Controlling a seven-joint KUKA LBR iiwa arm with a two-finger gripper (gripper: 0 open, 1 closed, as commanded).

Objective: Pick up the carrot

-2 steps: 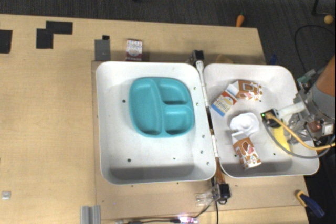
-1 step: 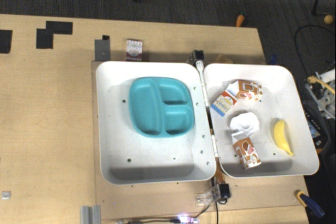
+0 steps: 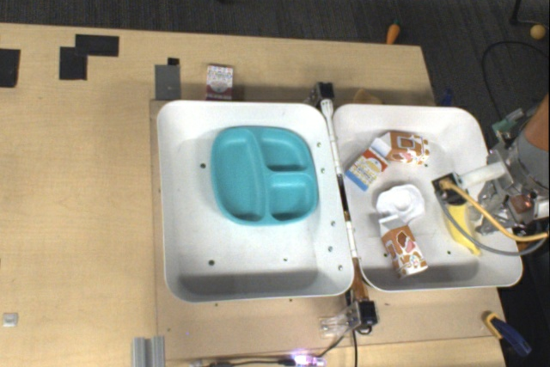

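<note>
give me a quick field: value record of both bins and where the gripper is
left bin: teal divided tray, lying flat near the middle
right bin: two brown-and-white cartons, blue-and-white packet, white cup, yellow banana
carrot: cannot tell it apart in either bin
gripper: over the right bin's right edge, beside the banana
bench: tan wood, black marks at far left

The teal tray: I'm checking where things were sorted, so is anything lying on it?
No. The teal tray sits alone in the left bin, its compartments bare; the cartons lie in the right bin.
</note>
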